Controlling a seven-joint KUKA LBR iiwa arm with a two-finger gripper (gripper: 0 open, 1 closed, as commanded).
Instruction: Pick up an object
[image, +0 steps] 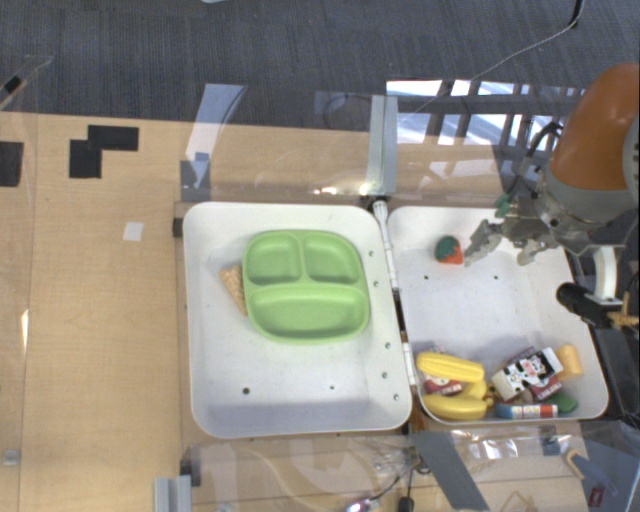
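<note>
My gripper (503, 247) hangs over the back of the right bin (500, 310), fingers spread open with nothing between them. Just left of its left finger (480, 243) lies a small red and green strawberry-like toy (449, 250), apart from the fingers. Along the bin's front edge sit a yellow corn-like toy (452, 369), a yellow banana-like piece (458, 405), a black, white and red carton (528, 372), a red and blue marker (528, 410), a small green piece (567, 404) and a tan block (570, 357).
The left bin (290, 400) holds a green divided plate (303, 285), with a tan waffle-like piece (233, 288) tucked at its left edge. A metal divider (392, 290) runs between the bins. The arm's orange band (600, 130) looms at the right.
</note>
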